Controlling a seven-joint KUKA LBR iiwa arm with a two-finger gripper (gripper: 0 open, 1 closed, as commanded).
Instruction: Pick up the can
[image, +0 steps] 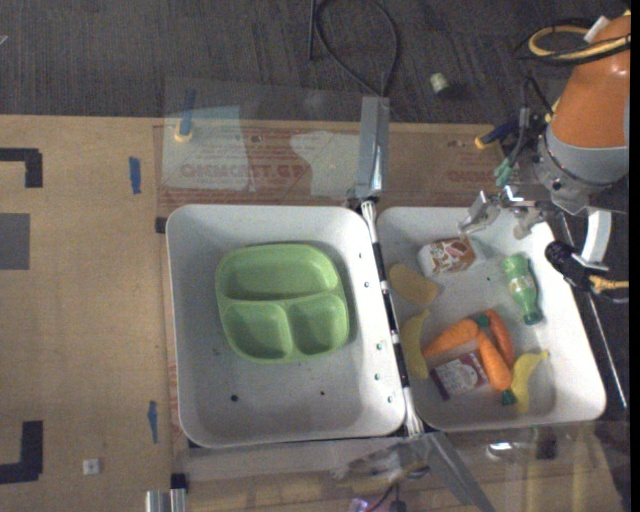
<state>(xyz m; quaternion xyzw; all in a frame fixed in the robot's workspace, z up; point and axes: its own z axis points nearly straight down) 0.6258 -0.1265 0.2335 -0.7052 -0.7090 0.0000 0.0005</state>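
Hand above right bin, near can; nothing held.

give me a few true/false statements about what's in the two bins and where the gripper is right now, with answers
1. The green divided plate lies in the left bin. True.
2. The can stands upright on the green plate. False: it lies on its side in the right bin, near that bin's far edge.
3. The gripper is over the far part of the right bin, up and to the right of the can. True.
4. The green bottle lies in the left bin. False: it is in the right bin, right of the can.
5. The carrots lie in the right bin, nearer the camera than the can. True.
6. The can is between the gripper's fingers. False: it lies in the bin, apart from the gripper.
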